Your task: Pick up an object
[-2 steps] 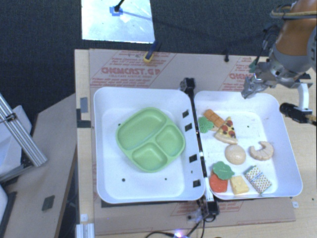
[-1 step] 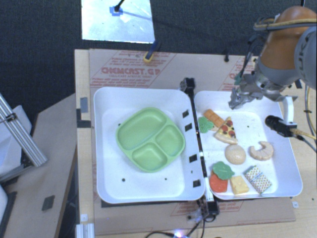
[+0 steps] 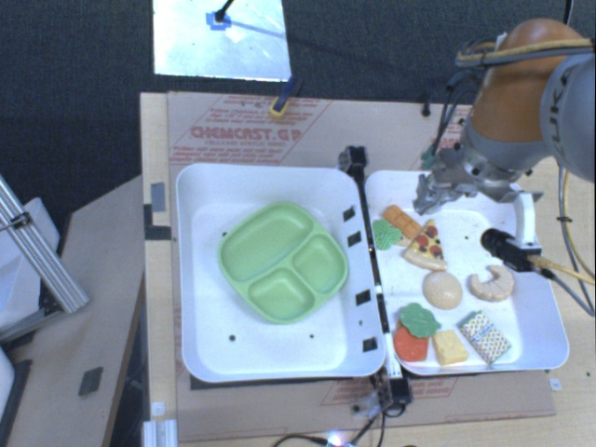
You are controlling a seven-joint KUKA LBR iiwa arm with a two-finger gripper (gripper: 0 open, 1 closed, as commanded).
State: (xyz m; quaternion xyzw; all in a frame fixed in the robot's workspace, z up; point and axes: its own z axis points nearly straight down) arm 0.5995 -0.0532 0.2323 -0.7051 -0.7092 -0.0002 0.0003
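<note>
The arm reaches in from the right, and its gripper [image 3: 436, 194] hangs over the far left part of the right bin [image 3: 549, 329], just above the carrot piece [image 3: 403, 221]. Whether the jaws are released or clenched cannot be told from this slant, and nothing shows between them.

The right bin holds the toy food. The orange carrot piece lies nearest the gripper, with a green leafy piece [image 3: 386, 234] touching its left end. Just beside them sits a pizza slice [image 3: 426, 249]. Below that rest a round bread roll [image 3: 442, 290] and a croissant [image 3: 492, 284]. Along the near edge are a red tomato with a green top [image 3: 414, 333], a yellow cheese block [image 3: 450, 347] and a patterned wrapped packet [image 3: 486, 336].

The left bin [image 3: 209, 338] carries a green divided plate [image 3: 283, 262], lying tilted with its three compartments bare. Both bins sit side by side on the tabletop [image 3: 242, 128].
</note>
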